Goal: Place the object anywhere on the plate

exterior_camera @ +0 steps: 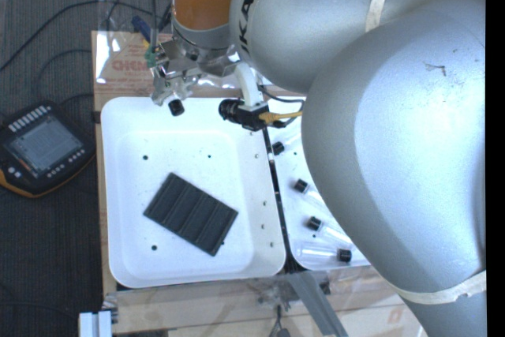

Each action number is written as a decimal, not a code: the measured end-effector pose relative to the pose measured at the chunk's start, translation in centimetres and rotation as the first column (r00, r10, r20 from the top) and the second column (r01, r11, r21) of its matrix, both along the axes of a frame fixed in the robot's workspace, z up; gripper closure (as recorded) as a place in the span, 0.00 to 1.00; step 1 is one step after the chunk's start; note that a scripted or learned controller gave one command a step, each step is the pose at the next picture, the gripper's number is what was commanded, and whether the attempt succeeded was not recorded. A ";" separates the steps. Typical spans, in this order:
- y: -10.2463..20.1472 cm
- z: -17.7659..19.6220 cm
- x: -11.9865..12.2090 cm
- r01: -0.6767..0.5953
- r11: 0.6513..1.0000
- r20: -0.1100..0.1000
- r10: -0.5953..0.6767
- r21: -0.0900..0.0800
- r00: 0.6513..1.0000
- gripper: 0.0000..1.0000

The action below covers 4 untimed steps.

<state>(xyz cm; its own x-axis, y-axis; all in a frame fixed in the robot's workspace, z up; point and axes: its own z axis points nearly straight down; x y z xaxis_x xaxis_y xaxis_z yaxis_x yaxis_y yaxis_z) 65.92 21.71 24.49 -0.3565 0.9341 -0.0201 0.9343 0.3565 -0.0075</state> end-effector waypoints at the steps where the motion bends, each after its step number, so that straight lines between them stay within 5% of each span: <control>1: 0.2 -4.3 0.9 -0.374 0.927 -0.002 0.374 0.021 0.927 1.00; 2: 0.2 1.8 -1.8 -0.782 0.623 0.002 0.782 0.021 0.623 1.00; 4: 0.5 3.7 -1.8 -0.782 0.622 0.009 0.782 0.024 0.623 1.00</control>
